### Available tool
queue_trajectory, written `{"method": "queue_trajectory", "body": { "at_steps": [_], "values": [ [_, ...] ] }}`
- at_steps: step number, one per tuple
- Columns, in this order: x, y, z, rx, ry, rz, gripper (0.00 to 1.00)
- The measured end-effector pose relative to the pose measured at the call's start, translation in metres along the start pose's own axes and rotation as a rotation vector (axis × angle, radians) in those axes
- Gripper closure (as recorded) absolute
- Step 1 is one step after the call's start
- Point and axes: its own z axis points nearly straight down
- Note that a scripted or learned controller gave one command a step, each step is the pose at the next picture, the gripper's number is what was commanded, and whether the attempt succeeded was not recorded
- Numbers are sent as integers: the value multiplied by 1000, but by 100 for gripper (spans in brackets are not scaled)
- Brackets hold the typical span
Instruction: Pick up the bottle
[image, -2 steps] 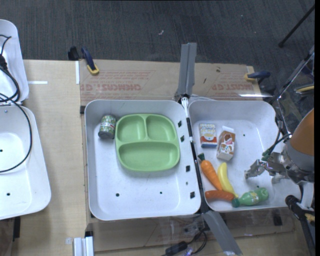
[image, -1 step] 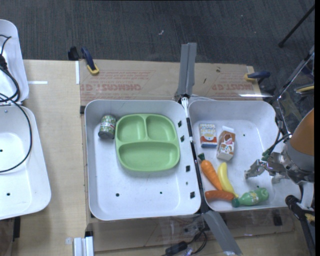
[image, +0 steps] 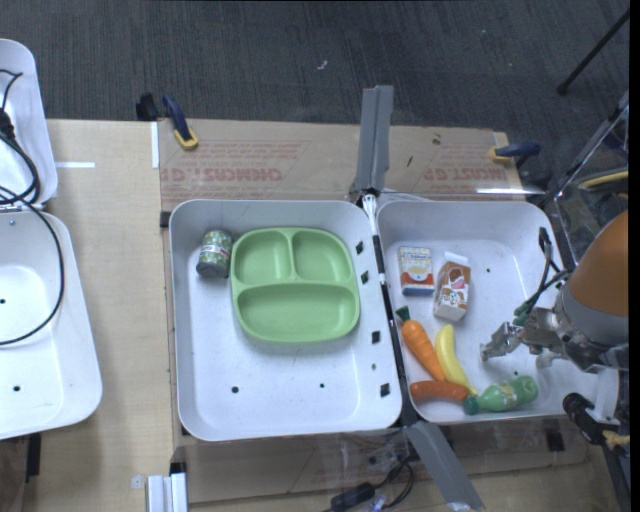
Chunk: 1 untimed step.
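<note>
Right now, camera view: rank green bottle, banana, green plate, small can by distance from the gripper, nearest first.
Measured from the gripper in the right bin:
1. Green bottle, just below it at the bin's front edge.
2. Banana, to its left in the same bin.
3. Green plate, in the left bin's middle.
4. Small can, left of the plate, farthest.

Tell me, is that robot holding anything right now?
Nothing. The gripper hangs over the right bin, apart from the green bottle lying near the bin's front edge.
</note>
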Motion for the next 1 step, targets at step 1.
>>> {"method": "queue_trajectory", "body": {
  "at_steps": [1],
  "values": [
    [-14,3,-1,-2,0,-54,0]
  ]
}}
